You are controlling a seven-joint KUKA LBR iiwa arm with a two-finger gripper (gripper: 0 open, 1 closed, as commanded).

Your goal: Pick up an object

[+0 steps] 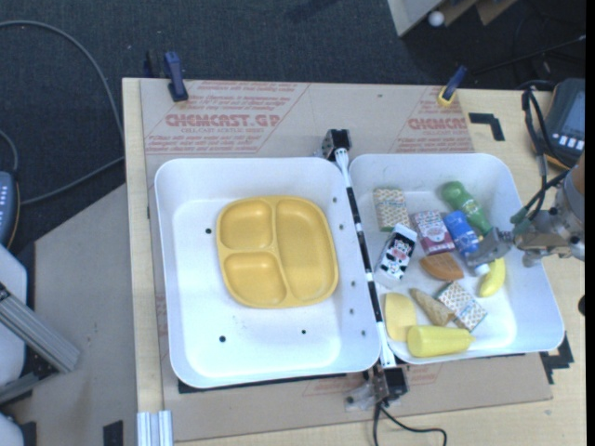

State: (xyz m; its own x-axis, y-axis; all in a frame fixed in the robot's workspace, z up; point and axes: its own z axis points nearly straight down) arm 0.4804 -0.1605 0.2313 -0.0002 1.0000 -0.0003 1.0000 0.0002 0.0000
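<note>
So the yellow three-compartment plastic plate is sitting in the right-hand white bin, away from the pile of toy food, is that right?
Not quite. The camera view shows the yellow three-compartment plastic plate in the left-hand white bin, away from the pile of toy food, which is in the right-hand white bin.

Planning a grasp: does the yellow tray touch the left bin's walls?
Apart. The camera view shows white floor all around the yellow tray, inside the left bin.

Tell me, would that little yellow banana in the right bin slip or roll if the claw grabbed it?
The banana looks smooth and curved, so it may well slip. It is probably a light, stiff toy. Lying against the bin wall, it seems unlikely to roll far.
</note>
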